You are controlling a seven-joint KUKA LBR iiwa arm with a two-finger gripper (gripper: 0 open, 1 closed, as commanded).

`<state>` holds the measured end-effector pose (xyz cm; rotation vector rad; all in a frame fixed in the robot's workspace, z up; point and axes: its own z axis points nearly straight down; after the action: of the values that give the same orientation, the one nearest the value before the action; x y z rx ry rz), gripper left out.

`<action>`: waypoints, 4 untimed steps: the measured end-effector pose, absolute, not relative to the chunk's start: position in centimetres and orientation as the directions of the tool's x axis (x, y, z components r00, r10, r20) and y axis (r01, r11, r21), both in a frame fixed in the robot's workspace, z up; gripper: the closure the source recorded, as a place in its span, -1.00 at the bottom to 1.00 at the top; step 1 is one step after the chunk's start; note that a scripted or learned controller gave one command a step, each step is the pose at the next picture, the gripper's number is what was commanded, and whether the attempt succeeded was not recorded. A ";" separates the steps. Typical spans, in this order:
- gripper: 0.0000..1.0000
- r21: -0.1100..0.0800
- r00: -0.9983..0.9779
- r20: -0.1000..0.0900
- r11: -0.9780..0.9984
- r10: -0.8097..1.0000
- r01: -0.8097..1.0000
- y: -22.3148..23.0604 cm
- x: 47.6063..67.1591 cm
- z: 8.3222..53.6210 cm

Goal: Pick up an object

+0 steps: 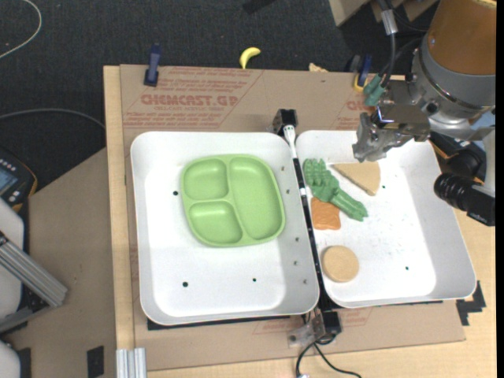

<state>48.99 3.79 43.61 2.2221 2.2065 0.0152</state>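
Camera view, looking down at a slant: two shallow white bins sit side by side on a brown board. The left bin (157, 235) holds a green divided plate (233, 200) with three compartments, lying flat near the bin's middle. The right bin (425, 242) holds four small things. A tan wedge-shaped piece (362, 179) lies toward the far part of the bin. Just left of it a green leafy piece (331, 187) stretches slantwise, with an orange piece (325, 215) touching its near side. A round tan disc (340, 263) lies apart from these, toward the near edge. The gripper (368, 150) hangs from the grey arm at the right, its tip right at the far edge of the wedge; whether it touches the wedge I cannot tell, nor how wide its grip is set. Beyond the board, a small yellow thing (249, 56) lies on the dark floor.
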 end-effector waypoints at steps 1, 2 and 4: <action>1.00 -0.013 0.010 -0.002 -0.010 1.000 1.000 -3.6 48.2 30.9; 1.00 0.008 -0.009 0.002 0.009 1.000 1.000 3.9 48.0 37.4; 1.00 0.013 -0.008 0.004 0.008 1.000 1.000 6.6 47.9 39.0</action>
<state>47.92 6.58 38.97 2.2084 2.2256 0.0183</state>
